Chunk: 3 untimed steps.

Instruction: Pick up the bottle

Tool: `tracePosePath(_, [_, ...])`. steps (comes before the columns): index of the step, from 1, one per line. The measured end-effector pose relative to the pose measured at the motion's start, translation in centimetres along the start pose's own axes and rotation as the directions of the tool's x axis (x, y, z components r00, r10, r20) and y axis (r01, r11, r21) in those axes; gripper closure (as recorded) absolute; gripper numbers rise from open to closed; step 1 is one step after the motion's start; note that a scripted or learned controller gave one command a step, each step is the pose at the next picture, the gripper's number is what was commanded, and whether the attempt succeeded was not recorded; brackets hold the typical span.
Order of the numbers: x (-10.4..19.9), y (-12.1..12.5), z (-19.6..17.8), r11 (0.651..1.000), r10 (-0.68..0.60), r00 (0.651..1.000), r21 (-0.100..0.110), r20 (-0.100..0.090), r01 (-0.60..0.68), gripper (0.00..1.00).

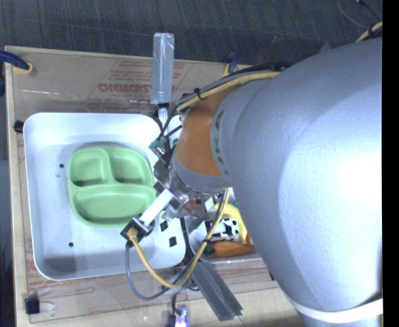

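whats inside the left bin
A green divided plate lies in the left bin, its compartments bare. The arm covers the bin's right edge, so what lies there cannot be seen.

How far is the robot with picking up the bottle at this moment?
Done: the arm has reached in over the right bin, beside the left bin that holds a green divided plate. In hand: the wrist sits low above some yellow and orange items; no lifted object is visible. Left: I cannot identify a bottle, so the grasp and lift appear still to come.
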State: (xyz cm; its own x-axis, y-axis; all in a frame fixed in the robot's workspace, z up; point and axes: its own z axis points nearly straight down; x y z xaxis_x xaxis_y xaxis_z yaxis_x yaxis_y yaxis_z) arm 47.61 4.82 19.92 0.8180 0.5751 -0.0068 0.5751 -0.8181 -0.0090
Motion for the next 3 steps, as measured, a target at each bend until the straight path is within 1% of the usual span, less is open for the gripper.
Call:
tracePosePath(1, [2.1,2.3,0.8,0.997,-0.076,0.997,-0.006,-0.003,0.076,1.00])
tracePosePath(2, [3.1,-4.4,-2.3,0.928,-0.372,0.928,-0.006,-0.001,0.372,1.00])
tracePosePath(3, [3.1,-4.4,-3.3,0.926,-0.378,0.926,-0.003,0.000,0.378,1.00])
